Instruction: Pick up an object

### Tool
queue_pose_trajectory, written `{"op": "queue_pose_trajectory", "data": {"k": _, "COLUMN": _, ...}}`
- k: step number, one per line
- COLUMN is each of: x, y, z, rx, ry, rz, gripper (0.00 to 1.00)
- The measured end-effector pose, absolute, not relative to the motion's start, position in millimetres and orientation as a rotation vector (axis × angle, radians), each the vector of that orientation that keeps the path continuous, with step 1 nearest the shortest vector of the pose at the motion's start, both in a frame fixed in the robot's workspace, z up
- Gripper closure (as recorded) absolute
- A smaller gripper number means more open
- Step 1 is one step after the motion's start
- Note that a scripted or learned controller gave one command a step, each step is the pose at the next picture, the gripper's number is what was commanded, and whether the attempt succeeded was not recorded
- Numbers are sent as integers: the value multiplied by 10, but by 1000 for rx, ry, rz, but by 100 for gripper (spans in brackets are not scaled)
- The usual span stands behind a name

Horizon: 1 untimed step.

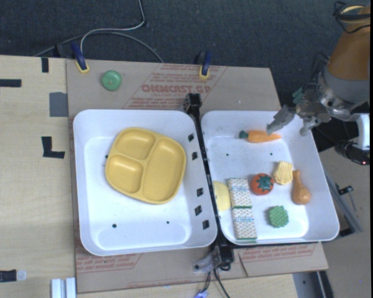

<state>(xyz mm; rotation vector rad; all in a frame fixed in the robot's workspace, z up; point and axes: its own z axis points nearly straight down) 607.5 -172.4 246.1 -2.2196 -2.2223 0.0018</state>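
Lying just left of the spread, empty jaws [292, 120], the carrot [262, 136] touches neither finger.

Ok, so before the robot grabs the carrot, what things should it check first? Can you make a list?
1. Carrot in reach: ok, it lies at the far end of the right bin, right by the gripper.
2. Gripper free of any toy: ok, nothing shows between its fingers.
3. Fingers wide enough for the carrot: cannot tell.
4. Room around the carrot: ok, the tomato and corn lie apart from it.
5. Bin wall clearance: cannot tell, the carrot sits near the far rim.
6. Yellow plate out of the way: ok, it is in the left bin.
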Motion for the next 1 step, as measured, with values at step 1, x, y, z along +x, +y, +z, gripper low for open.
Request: {"op": "queue_pose_trajectory", "data": {"k": 1, "x": 6702, "y": -1389, "z": 1044, "rx": -2233, "ry": -2240, "rz": -13, "gripper": 0}}
